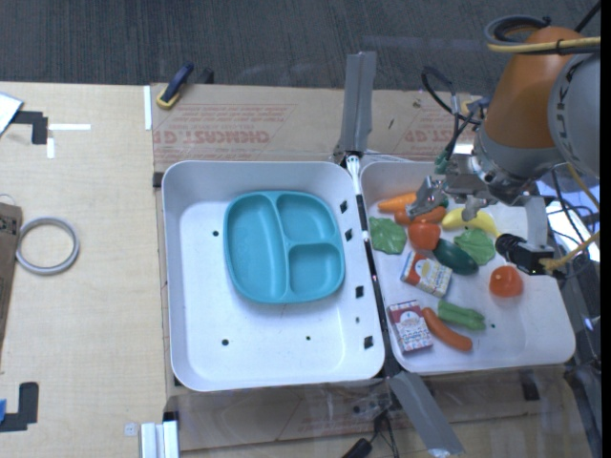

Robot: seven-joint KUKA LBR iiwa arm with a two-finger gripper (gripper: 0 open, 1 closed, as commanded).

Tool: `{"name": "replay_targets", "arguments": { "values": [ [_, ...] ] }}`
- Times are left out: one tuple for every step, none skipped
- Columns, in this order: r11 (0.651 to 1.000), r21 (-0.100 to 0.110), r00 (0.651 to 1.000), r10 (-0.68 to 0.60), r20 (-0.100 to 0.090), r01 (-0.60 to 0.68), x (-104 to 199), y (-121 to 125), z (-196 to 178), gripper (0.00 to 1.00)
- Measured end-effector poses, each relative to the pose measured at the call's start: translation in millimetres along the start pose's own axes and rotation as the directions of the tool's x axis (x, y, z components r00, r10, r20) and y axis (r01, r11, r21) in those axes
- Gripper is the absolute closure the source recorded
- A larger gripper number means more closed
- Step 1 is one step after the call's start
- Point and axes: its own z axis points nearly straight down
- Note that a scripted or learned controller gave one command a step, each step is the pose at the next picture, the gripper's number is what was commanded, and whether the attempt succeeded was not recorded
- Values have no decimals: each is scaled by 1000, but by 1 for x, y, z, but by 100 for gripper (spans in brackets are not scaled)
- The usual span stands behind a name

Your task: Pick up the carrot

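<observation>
**A:** We're in the approach, I'd say. The arm (535, 74) reaches in over the right bin (535, 356), and the gripper (431, 198) is low at the far end of it, in among the toy food.

**B:** And the carrot?

**A:** The carrot (395, 201) is the slim orange piece lying near the bin's back left corner, just beside the gripper on its left. It looks very close, maybe touching, though I can't separate them from this angle.

**B:** Claw released or clenched?

**A:** Can't tell. It's a dark tangle against the pile, and nothing is plainly held in it.

**B:** So the pick isn't done.

**A:** Not by my reading. The carrot lies on the bin floor. The next move calls for a small shift left to centre on it, then a clean close, and it's crowded there, with a green piece (388, 236) and a red one (425, 234) right alongside.

**B:** Any decoy?

**A:** A second long orange piece (449, 331) sits at the near side, by a small carton (409, 327). It could be mistaken for the target.

**B:** Anything to read?

**A:** There's red print on the cardboard (248, 122) behind the bins, upside down from here, and I won't vouch for the letters. That carton and another carton (427, 273) carry labels that are too small to make out.
</observation>
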Motion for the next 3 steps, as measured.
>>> {"name": "replay_targets", "arguments": {
  "values": [
    [975,-3,975,-222,0,222,-18,37,98,0],
    [836,2,836,-549,-1,549,-15,61,100,0],
    [715,5,715,-699,-1,699,-23,60,100,0]
  ]
}}
